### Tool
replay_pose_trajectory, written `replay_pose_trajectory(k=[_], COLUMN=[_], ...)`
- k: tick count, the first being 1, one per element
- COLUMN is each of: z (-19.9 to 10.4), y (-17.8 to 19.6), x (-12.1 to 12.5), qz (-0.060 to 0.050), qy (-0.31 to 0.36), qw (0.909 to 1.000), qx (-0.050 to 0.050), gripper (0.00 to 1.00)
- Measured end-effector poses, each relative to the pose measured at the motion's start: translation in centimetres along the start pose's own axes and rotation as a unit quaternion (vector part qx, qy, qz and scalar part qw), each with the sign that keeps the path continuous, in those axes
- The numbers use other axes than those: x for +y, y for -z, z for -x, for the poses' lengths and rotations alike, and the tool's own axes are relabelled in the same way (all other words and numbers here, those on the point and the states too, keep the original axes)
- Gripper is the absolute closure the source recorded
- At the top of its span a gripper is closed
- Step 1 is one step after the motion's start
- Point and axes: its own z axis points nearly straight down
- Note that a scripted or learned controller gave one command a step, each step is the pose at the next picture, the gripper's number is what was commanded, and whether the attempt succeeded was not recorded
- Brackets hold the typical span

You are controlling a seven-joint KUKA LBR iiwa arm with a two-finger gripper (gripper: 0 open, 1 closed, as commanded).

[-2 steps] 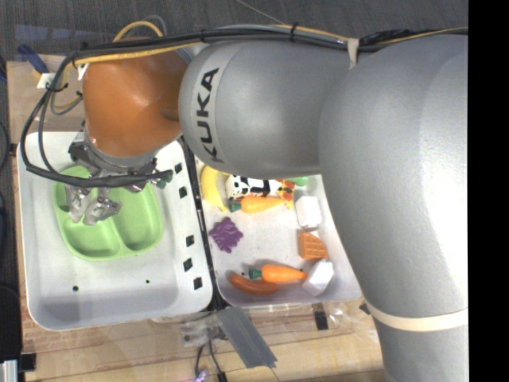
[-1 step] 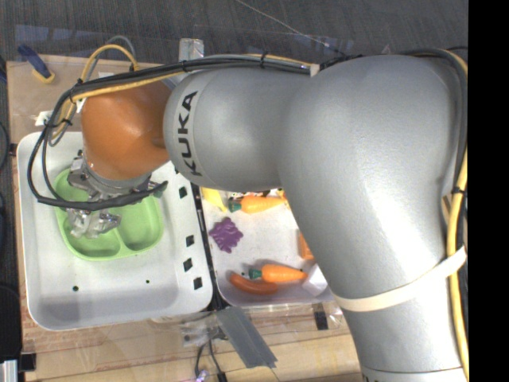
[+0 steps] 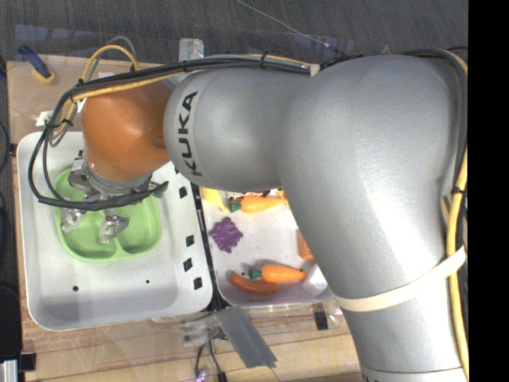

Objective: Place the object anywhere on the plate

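A green plate [image 3: 131, 237] lies in the left white bin [image 3: 95, 297]. My gripper [image 3: 92, 224] hangs directly over the plate's left half, below the orange wrist band. Its two fingers [image 3: 73, 221] are spread apart and only green plate surface shows between them, so it is open. The arm hides the plate's far part. Several toy foods lie in the right bin [image 3: 270, 297]: a purple grape bunch [image 3: 226, 234], a carrot [image 3: 278, 274] on a red pepper [image 3: 242, 285], and another carrot [image 3: 258, 204] at the back.
The big grey arm covers most of the right bin and the bench's right side. A divider wall [image 3: 199, 245] with black marks runs between the bins. Cables [image 3: 48, 134] loop around the wrist over the left bin's far corner.
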Motion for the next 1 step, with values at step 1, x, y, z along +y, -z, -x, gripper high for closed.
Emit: replay_pose_trajectory(k=[1], z=[-3.17], y=[2.95], x=[8.06], qz=[-0.004], qy=[0.093], qw=[0.9956], qx=[-0.002], gripper=[0.00])
